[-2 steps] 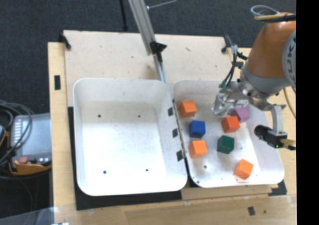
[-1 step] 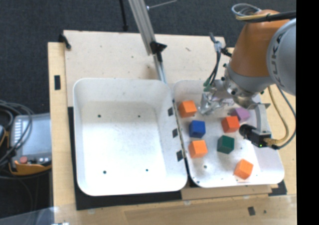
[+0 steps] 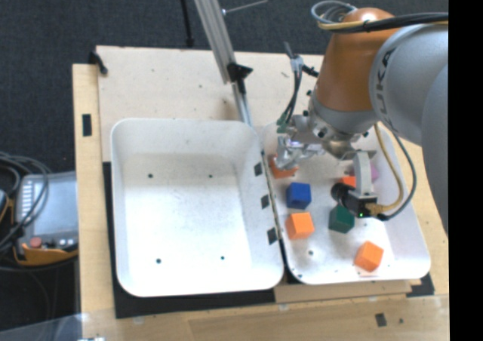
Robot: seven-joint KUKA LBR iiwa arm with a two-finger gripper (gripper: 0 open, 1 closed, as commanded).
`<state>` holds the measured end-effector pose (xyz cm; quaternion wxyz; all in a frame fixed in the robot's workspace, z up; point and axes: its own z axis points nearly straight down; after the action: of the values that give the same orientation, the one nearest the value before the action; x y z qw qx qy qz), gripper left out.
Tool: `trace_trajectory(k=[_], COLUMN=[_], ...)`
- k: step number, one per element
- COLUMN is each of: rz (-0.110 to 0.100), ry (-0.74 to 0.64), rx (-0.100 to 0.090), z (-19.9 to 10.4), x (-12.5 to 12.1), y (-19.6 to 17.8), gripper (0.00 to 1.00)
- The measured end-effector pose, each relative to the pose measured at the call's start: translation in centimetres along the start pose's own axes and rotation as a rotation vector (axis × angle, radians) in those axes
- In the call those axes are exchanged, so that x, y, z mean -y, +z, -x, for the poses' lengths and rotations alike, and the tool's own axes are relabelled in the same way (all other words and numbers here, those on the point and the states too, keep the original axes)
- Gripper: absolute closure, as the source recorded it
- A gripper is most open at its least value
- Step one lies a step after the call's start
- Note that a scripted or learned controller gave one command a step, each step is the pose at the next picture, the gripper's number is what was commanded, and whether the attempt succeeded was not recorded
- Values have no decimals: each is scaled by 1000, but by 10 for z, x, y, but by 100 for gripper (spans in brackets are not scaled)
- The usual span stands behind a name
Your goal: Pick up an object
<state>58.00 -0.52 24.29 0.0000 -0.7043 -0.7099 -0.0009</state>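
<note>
Orange blocks (image 3: 368, 255) are sitting closest to you in the right bin (image 3: 411, 256). Your tool (image 3: 287, 152) is hanging right over a small orange piece (image 3: 284, 171) by the left wall; I cannot tell its grip.

A pale wooden bench (image 3: 151, 83) carries two shallow white bins, the left bin (image 3: 189, 207) and right bin (image 3: 400, 256), seemingly touching

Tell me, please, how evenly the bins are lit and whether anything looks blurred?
Camera view: the left bin is brightly and evenly lit, nearly washed out; the arm shades the right bin beneath it; the blue cube and orange cubes stay sharp; the gripper looks slightly soft.
</note>
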Motion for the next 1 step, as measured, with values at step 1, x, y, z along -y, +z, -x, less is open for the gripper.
trace_trajectory(k=[1], rz=[-3], ry=[1], rx=[0], z=[-56], x=[1], y=[11], gripper=[100])
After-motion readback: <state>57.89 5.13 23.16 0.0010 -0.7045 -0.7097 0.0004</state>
